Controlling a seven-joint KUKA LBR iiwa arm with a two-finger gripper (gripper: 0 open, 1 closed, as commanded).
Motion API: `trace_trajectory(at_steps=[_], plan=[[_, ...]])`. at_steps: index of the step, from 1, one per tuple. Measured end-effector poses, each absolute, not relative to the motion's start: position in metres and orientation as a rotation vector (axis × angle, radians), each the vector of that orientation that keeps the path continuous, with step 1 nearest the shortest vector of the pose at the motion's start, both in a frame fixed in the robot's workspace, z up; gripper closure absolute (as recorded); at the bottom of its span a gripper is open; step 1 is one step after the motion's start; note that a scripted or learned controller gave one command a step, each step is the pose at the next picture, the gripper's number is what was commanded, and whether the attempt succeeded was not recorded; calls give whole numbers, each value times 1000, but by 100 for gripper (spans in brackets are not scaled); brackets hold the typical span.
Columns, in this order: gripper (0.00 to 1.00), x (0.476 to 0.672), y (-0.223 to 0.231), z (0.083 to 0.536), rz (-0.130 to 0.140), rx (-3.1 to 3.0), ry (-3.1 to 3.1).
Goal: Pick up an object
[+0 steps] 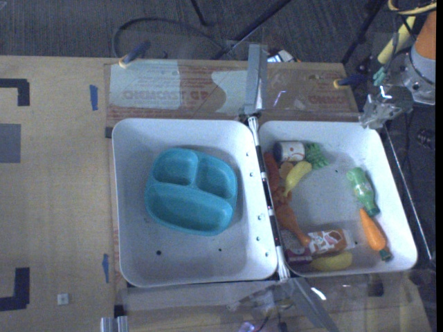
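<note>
End effector [379, 106], grip state unclear, near two bananas [297, 175], one carrot [374, 232].

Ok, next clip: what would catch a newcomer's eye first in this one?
The big teal divided tray lying in the left bin draws the eye first. Next comes the clutter of toy food in the right bin: a yellow banana near the top left, a green bottle and an orange carrot along the right side. The arm's tool sits at the right bin's upper right corner, above its rim.
</note>
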State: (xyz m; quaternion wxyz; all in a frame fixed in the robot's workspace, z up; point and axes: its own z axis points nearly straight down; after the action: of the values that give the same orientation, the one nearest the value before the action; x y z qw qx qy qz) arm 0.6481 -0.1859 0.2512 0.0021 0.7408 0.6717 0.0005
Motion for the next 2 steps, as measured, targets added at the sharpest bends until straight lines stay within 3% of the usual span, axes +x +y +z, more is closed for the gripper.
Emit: trace_trajectory(at_steps=[1, 2], plan=[[0, 648, -185, 251, 1, 2324, 2109], [0, 586, -127, 205, -1, 2066, 2370]])
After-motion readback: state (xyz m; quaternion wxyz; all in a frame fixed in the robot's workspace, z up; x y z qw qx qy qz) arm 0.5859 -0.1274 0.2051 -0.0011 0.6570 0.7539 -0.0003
